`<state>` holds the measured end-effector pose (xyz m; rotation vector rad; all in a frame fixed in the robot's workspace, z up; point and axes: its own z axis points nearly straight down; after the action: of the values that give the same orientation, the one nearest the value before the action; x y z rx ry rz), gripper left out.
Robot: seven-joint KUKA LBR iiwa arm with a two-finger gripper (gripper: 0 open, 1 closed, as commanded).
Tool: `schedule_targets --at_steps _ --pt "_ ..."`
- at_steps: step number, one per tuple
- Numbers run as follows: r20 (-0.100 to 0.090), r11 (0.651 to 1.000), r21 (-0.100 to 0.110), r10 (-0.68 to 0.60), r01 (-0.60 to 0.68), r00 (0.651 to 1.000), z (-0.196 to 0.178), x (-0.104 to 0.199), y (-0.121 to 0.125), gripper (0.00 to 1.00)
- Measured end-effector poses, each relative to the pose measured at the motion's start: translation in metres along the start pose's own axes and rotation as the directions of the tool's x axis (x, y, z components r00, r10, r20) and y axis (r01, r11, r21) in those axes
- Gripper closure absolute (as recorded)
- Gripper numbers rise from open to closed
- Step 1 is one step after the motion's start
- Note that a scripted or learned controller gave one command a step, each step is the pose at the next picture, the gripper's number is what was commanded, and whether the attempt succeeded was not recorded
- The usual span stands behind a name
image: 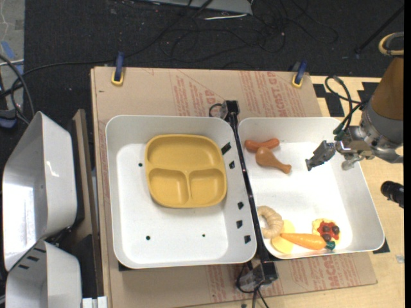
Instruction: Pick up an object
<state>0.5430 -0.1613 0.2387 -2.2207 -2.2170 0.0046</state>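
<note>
camera view: looks down at a slant on two white bins side by side
left bin: holds a yellow divided plate, lying flat toward the back
right bin: holds the toy food; bare floor in the middle
drumstick: tan, near the back left of the right bin, thick end to the left, thin end pointing right
sausage: orange-red, just behind the drumstick, touching or nearly so, cannot tell which
front cluster: carrot, a pale knobbly piece and a yellow piece with red bits, packed close along the front wall
gripper: over the back of the right bin, right of the drumstick and apart from it; nothing between the fingers; open or closed, cannot tell from this angle
likely target: drumstick, nearest to the gripper
handling, as a guess: light hollow plastic, stiff, smooth and rounded, so apt to slip or roll out of a pinch; not fragile
where to grip: across the narrow shank rather than the bulbous end, fingers square to its length, clear of the sausage
risk: front cluster too crowded against the wall for a clean pinch
</note>
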Motion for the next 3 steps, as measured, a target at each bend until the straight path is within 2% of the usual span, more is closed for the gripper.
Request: schedule_targets --at_steps 1,2,3 --pt "0.000 1.000 0.001 0.001 -0.001 1.000 0.060 -0.008 -0.003 0.00" --pt "0.000 1.000 -0.001 -0.001 0.001 1.000 0.118 -0.007 0.006 0.00" --pt "0.001 1.000 -0.006 0.000 0.000 1.000 0.105 -0.007 0.006 1.00"
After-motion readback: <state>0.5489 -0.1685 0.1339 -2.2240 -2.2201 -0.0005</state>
